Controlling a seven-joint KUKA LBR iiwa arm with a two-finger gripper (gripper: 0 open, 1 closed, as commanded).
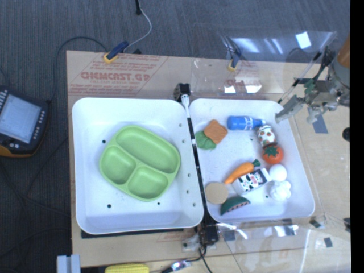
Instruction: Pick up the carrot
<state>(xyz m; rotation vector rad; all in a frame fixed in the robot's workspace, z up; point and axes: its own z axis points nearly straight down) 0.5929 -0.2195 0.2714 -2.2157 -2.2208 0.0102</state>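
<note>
One carrot lies low in the right bin, angled up-right, touching the milk carton; gripper hangs up-right beyond the rim, holding nothing, opening unclear.

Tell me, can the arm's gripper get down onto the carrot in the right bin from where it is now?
Probably yes. The carrot lies uncovered with nothing above it, and the gripper sits beyond the bin's far right corner. But the black-and-white carton touches its lower side, so the fingers have little room there.
</note>
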